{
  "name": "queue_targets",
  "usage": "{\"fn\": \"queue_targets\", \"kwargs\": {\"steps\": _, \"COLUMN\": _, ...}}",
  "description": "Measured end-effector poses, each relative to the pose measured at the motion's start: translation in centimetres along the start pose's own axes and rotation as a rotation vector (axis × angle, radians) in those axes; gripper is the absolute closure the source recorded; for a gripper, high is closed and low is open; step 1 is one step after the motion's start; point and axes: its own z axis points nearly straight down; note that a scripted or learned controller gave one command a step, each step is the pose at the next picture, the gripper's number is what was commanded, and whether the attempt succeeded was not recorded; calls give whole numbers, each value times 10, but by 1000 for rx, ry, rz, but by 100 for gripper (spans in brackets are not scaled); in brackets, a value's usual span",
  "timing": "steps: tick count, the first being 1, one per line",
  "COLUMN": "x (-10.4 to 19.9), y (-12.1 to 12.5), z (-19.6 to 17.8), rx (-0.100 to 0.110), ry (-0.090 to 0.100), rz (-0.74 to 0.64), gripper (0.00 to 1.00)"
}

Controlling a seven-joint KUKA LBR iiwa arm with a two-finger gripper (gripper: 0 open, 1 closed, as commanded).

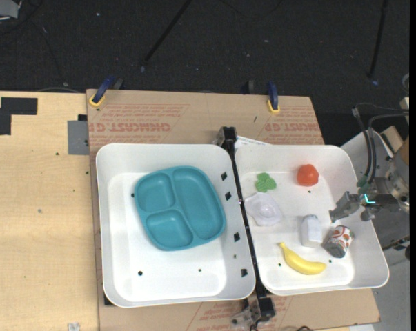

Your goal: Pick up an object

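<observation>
The right bin (352, 274) holds several small items. A red tomato-like ball (307, 175) and a green leafy piece (265, 182) lie toward the back. A clear crumpled plastic piece (264, 211) sits near the divider. A pale grey cup (310, 229) lies in the middle and a yellow banana (302, 261) near the front. A red-and-white patterned mug (339, 240) lies on its side to the right of the cup. My gripper (341, 213) hangs low over the bin's right side, just above and behind that mug, with nothing visibly held.
A teal divided plate (180, 207) fills much of the left bin (118, 267). A black clip rail (235, 212) runs between the bins. Cardboard (194, 119) lies under both, clamped at the back. Cables and the arm's wrist (383, 192) crowd the right edge.
</observation>
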Motion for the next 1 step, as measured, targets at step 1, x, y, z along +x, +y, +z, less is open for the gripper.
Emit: {"fn": "queue_targets", "kwargs": {"steps": 1, "x": 0, "y": 0, "z": -10, "rx": 0, "ry": 0, "rz": 0, "gripper": 100}}
